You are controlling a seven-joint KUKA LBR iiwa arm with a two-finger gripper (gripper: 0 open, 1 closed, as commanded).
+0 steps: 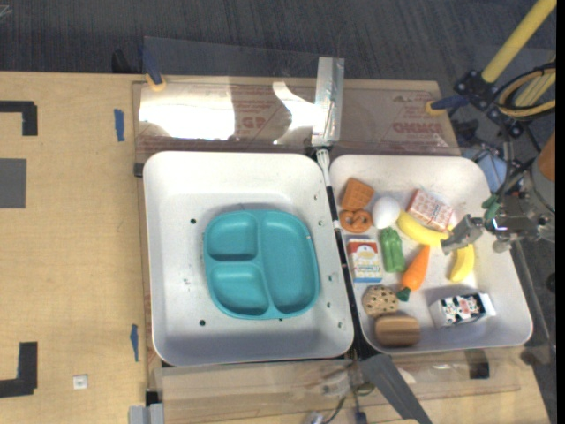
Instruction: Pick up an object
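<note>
The right bin [510, 318] holds several toy foods. Among them are a white egg [386, 210], a pink box [430, 208], a yellow banana [420, 230], a green vegetable [391, 249], an orange carrot [415, 268], a cookie [380, 299], a brown bun [396, 329] and a black-and-white box [461, 307]. My gripper [463, 230] hangs over the bin's right side, just right of the banana and above a second yellow piece [462, 262]. Nothing is visibly held in it.
The left bin [168, 193] holds a teal divided plate [261, 263]. An orange pastry [357, 194] and a small picture carton [365, 260] lie along the right bin's left wall. Clear plastic sheets [265, 109] stand behind both bins. Cables and a yellow pole [521, 34] are at the upper right.
</note>
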